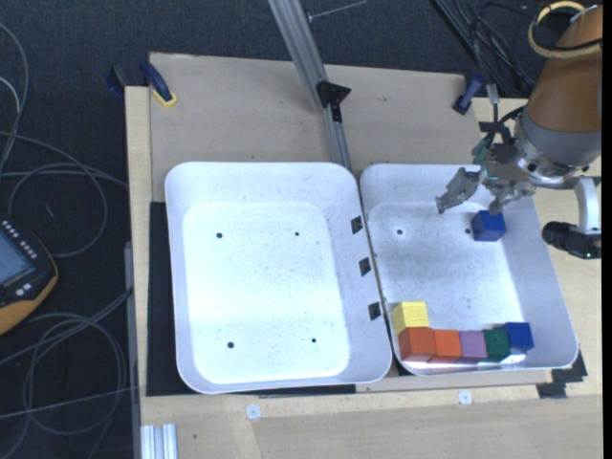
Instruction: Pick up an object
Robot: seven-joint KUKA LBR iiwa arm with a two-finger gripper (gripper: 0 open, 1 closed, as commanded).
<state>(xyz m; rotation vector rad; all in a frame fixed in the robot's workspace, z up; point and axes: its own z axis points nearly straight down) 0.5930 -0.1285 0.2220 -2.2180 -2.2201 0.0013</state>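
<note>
1. Two shallow white bins sit side by side on a pale wooden desk (249,94); the left bin (263,275) shows a speckled floor with four dark dots.
2. Seven small blocks lie in the right bin (459,275): six are gathered along its near wall and one sits apart, nearer the far wall.
3. The near cluster, left to right: a yellow block (412,314) sits just behind a red block (416,341), followed by an orange block (447,342), a purple block (473,343), a green block (496,341) and a dark blue block (518,335), each touching its neighbour.
4. The lone blue block (489,226) rests on the bin floor in the far right part of the right bin, well apart from the row.
5. One grey arm with an orange band (566,75) reaches in from the right; its jaws (483,191) are spread, one finger angled out to the left, the other just above the lone blue block, with nothing between them.
6. Around the desk, dark carpet carries loose black cables; a handheld controller (21,271) lies at the far left.
7. A grey metal post (304,51) slants down to the gap between the bins, and blue clamps (158,82) grip the far corners of the desk.
</note>
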